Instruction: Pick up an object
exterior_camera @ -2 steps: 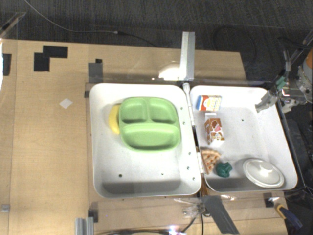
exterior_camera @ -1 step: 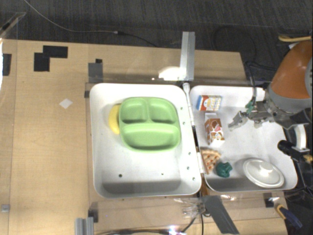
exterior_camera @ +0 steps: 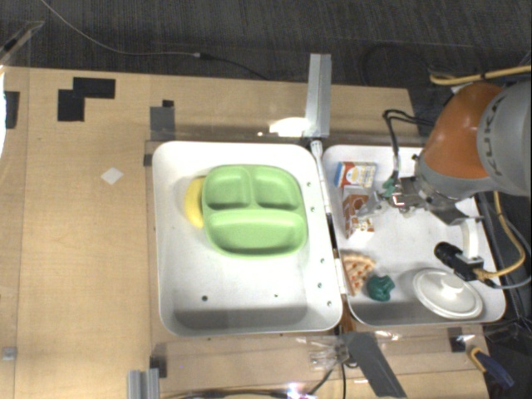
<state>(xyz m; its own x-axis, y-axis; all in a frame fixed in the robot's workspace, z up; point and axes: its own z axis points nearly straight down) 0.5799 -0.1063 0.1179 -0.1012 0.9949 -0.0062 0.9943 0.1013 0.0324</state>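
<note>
— Bowl point(exterior_camera: 449, 293) sits nearest, in the right bin point(exterior_camera: 416, 239). What's the target?
— Carton point(exterior_camera: 356, 175), just left of the gripper point(exterior_camera: 391, 191). Finger state: cannot tell. Centre over it before descending.

A tan wooden bench top point(exterior_camera: 75, 248) is occupying most of the view, with black square markings point(exterior_camera: 83, 96) lying near its upper left corner. Dark grey carpeted floor point(exterior_camera: 208, 11) is running along the top, and a thin cable point(exterior_camera: 125, 50) is trailing across it. A metal upright post point(exterior_camera: 318, 94) is standing at the bench's rear edge. Overhead light is glaring on the surface beside it.
</note>
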